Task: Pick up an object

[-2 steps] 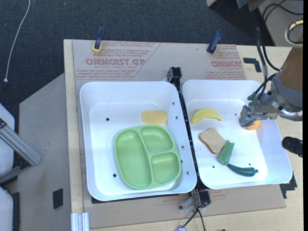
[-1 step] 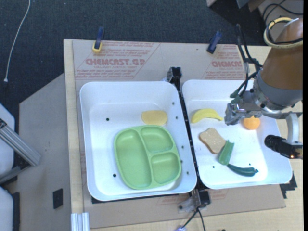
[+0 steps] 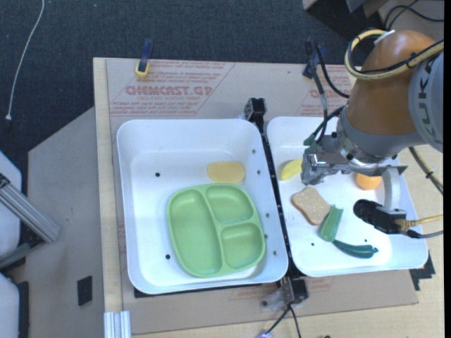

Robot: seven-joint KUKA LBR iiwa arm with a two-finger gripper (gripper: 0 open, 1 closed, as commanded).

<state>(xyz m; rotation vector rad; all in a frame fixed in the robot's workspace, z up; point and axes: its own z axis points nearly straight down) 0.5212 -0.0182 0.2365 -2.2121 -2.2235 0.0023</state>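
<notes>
Smooth white bins (image 3: 134, 189); glossy green divided tray (image 3: 215, 229); tan bread slice (image 3: 311, 204).

My arm (image 3: 384, 101) is bulky and rounded, with a broad orange band (image 3: 384, 83) over grey casing. Dark letters show on the grey shell at the right edge, cut off. A yellow cable (image 3: 366, 44) loops over the top of the orange part, and black cables run beside it. My pincer (image 3: 315, 167) is grey metal with dull silver fittings.
</notes>
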